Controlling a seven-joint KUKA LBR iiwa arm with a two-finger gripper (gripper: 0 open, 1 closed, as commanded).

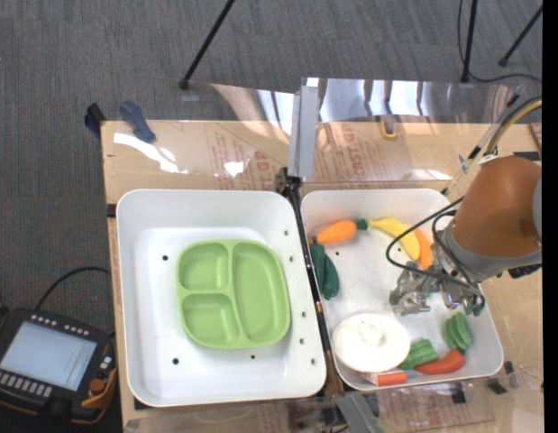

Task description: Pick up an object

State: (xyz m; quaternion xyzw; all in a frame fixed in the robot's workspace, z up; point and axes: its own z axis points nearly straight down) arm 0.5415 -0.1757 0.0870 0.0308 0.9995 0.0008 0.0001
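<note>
Hovering tool [434, 298] in right bin [351, 207], beside white lid [372, 341], green peppers [458, 332]

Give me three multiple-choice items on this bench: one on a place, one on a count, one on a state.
1. Where does the green tray lie?
A. left bin
B. right bin
C. on the floor

2. How many compartments does the tray have?
A. two
B. three
C. five

3. Where is the hand?
A. over the left bin
B. over the floor
C. low inside the right bin

Key: 1 A, the tray sits flat in the left bin. 2 B, one long and two smaller sections. 3 C, it hangs among the toy foods near the banana.
</note>
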